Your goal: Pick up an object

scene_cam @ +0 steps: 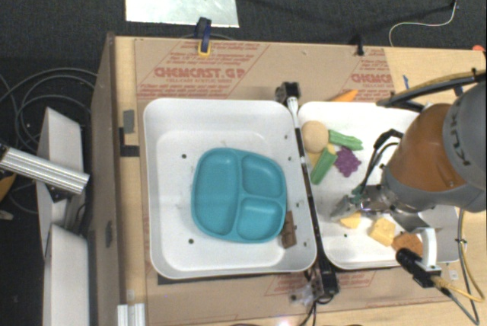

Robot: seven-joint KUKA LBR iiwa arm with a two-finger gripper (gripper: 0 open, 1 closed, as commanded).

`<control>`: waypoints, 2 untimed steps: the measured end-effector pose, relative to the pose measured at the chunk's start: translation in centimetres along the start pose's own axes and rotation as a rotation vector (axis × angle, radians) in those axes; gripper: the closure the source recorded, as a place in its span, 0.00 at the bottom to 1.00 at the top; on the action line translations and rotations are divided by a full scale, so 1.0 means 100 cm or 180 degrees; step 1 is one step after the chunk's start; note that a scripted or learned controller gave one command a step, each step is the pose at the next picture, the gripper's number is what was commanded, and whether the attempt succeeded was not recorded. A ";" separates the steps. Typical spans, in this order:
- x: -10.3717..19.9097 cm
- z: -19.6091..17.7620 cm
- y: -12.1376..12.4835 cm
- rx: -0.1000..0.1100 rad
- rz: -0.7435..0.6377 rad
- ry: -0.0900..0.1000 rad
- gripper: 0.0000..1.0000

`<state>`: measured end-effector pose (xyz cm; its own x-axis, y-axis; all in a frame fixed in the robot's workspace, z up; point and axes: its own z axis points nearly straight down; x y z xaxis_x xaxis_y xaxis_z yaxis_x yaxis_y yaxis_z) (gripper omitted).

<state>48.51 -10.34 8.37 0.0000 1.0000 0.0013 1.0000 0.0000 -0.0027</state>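
Note:
Several toy foods lie in the right bin [335,260]: a beige round piece [314,135], a green pod [345,140], a second green piece [323,164] and purple grapes [348,161] at the far left. Near the front are a small yellow piece [351,222], a yellow wedge [383,231] and an orange-brown piece [407,242]. My gripper [354,204] reaches in from the right and hangs low just above the small yellow piece. The arm's orange band [426,153] and grey wrist hide the right part of the bin.
The left bin [163,164] holds a blue divided plate [239,195]. A brown piece [289,229] sits at that bin's front right corner by the divider. An orange carrot [346,96] lies on the cardboard behind the right bin. Cables run along the right side.

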 end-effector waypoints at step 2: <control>0.075 -0.107 0.072 -0.0055 -0.0045 -0.0002 1.00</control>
